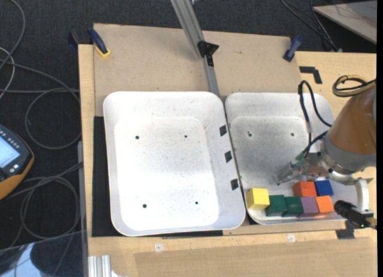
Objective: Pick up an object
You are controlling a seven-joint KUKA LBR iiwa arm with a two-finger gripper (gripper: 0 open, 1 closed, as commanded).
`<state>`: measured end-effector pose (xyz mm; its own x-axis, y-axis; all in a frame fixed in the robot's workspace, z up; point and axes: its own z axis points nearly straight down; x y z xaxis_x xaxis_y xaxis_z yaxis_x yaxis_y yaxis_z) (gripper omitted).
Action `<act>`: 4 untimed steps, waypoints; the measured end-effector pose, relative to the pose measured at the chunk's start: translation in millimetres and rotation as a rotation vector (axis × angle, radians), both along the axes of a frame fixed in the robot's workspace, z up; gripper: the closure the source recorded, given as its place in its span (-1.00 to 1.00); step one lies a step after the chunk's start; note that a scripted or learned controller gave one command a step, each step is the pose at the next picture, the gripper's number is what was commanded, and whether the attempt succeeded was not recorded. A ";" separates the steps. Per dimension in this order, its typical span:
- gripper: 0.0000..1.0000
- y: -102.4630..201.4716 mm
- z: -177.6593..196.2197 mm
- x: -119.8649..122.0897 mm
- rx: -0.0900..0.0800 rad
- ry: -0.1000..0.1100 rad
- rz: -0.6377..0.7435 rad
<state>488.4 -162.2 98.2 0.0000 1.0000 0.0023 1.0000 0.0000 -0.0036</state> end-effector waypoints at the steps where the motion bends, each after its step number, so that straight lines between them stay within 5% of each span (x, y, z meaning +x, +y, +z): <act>1: 1.00 0.1 11.9 1.3 0.000 -0.005 0.000; 4: 1.00 8.5 167.8 6.3 -0.005 -0.012 0.003</act>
